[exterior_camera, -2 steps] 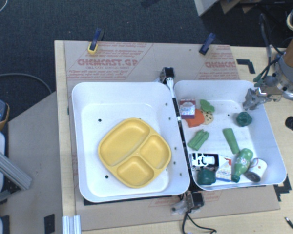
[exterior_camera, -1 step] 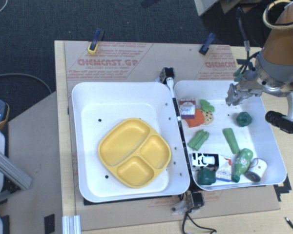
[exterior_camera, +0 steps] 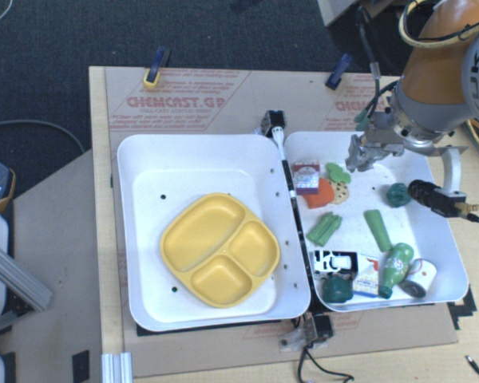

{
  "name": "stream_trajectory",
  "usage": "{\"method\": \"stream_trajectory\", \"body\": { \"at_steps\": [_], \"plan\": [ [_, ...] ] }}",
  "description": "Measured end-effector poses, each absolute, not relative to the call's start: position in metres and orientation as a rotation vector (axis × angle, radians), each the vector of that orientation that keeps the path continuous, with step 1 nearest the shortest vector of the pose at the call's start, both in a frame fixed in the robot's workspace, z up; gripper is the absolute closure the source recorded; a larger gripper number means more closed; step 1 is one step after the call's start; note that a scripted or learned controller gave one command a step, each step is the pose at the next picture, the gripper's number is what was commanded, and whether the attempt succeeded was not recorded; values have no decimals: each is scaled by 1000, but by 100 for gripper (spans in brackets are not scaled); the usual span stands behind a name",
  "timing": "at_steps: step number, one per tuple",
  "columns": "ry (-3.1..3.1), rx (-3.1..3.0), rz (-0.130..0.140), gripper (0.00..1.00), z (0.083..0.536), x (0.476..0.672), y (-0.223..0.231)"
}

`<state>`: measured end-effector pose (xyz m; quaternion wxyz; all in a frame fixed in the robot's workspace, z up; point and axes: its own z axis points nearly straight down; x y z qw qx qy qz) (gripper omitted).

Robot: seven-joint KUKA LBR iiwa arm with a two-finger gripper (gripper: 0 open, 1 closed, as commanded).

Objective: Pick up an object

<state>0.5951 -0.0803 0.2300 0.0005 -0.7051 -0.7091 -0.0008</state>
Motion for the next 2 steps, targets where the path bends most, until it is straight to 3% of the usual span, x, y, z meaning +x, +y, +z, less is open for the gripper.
{"method": "stream_trajectory", "body": {
  "at_steps": [1,2],
  "plan": [
    [-2229,-2216,-4,100,221,609,-27],
    [-2226,-2211,0,100,215,606,32]
  ]
}}
